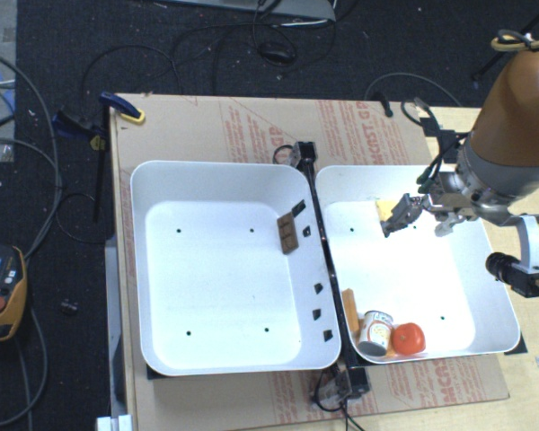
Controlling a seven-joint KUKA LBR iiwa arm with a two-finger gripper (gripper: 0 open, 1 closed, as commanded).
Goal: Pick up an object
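Observation:
My gripper (pixel 420 225) hangs over the back part of the right bin (pixel 485 277), open with nothing between its fingers. Its dark left finger (pixel 398 220) sits right beside a small yellow object (pixel 385 208) on the bin floor; whether they touch I cannot tell. At the front of the same bin lie a small can (pixel 375 330), a red ball (pixel 409 338) and an orange stick (pixel 349 311) along the left wall. A brown block (pixel 288 233) rests in the left bin (pixel 162 241) near its right wall.
The two bins stand side by side on a cardboard-covered bench (pixel 251 124), parted by a dark divider (pixel 319 241). The arm's grey and orange body (pixel 512 133) fills the right side. Cables (pixel 278 52) lie on the dark floor behind.

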